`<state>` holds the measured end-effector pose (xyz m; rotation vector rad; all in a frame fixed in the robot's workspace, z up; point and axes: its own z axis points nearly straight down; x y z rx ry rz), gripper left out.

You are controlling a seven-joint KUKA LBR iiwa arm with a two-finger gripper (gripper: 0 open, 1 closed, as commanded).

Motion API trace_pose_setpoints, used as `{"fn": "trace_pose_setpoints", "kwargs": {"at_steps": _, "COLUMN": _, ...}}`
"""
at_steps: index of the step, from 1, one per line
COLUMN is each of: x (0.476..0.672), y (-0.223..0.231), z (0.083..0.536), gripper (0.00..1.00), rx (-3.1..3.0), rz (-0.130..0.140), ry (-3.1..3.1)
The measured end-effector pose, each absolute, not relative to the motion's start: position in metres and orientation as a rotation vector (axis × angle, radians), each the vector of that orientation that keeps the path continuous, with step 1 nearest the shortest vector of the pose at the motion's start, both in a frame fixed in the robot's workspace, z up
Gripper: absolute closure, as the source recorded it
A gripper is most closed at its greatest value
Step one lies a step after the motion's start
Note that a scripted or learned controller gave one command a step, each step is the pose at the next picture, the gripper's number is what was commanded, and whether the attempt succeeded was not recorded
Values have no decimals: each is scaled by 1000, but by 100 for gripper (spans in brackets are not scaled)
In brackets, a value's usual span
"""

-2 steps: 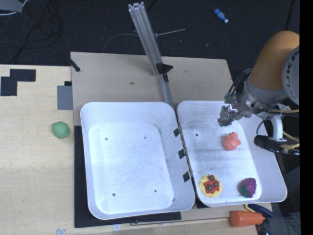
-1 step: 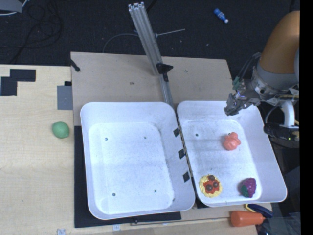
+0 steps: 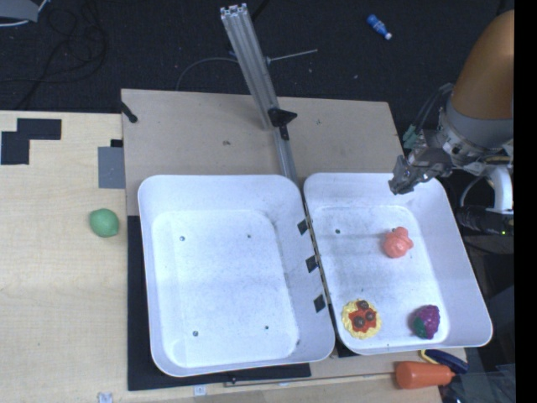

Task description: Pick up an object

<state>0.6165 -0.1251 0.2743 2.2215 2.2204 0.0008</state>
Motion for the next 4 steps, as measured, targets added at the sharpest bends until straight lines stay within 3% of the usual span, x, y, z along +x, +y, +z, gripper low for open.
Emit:
{"fn": "trace_pose_setpoints", "kwargs": {"at_steps": 3, "x": 636, "y": 5, "z": 257, "gripper": 100, "rx": 2220, "rz": -1, "ry": 2225}}
{"fn": "trace_pose_setpoints", "kwargs": {"at_steps": 4, "x": 654, "y": 57, "z": 244, "gripper": 100, "rx": 2220, "rz": -1, "ry": 2225}}
